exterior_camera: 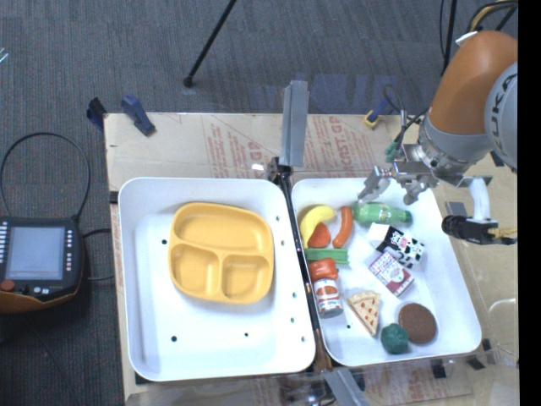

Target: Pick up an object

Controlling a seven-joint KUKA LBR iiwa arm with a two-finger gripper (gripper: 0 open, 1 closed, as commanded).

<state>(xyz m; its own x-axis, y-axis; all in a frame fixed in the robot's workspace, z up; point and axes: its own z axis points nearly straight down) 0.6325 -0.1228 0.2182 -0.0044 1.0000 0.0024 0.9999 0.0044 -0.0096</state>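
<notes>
Where cardboard-topped bench (220, 146) stands on grey carpet, two white bins sit side by side. Left bin (148, 311) holds yellow divided tray (223, 251). Green bottle (382, 214), lying flat, rests near right bin's (452, 311) far edge. Tool (395, 190) hovers above bottle, fingers spread, gripping nothing.

One fixed cam above bench (203, 146), slanted down on both bins (135, 227)

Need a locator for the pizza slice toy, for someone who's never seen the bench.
Start at the right-hand white bin, the one crowded with toy food. Along its near edge lies the triangular tan pizza slice with red spots, between the small red-capped bottle and the round brown disc. It is the only triangular, wedge-shaped item there.
</notes>
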